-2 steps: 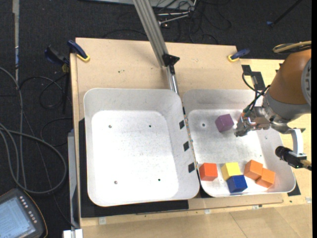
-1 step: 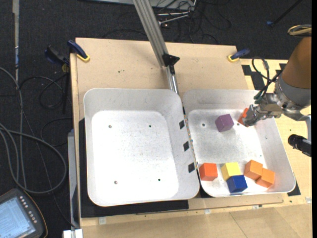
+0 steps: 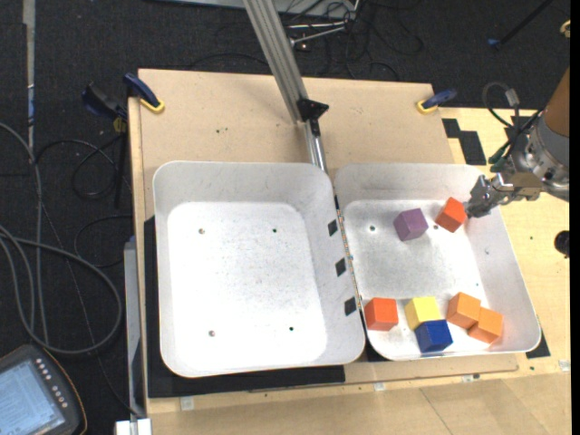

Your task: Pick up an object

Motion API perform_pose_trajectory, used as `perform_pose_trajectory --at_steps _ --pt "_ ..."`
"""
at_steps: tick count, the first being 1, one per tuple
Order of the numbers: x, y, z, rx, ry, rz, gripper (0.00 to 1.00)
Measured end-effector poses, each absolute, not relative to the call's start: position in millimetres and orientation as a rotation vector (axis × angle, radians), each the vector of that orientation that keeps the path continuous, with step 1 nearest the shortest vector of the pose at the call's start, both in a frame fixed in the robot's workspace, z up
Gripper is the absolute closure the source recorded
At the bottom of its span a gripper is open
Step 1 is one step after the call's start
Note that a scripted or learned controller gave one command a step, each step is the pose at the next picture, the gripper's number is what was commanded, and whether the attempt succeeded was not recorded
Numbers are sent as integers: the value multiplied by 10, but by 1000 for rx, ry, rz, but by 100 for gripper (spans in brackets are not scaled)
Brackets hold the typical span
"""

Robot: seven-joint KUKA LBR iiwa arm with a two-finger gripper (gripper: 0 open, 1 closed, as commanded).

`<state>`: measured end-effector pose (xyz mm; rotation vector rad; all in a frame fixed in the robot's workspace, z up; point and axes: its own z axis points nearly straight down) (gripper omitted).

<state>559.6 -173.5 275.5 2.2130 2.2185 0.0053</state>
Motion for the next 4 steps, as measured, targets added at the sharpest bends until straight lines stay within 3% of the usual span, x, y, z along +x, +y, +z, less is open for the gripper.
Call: perform_pose_trajectory --at_steps 4 --pt "5829 400 2244 2213 2231 1 100"
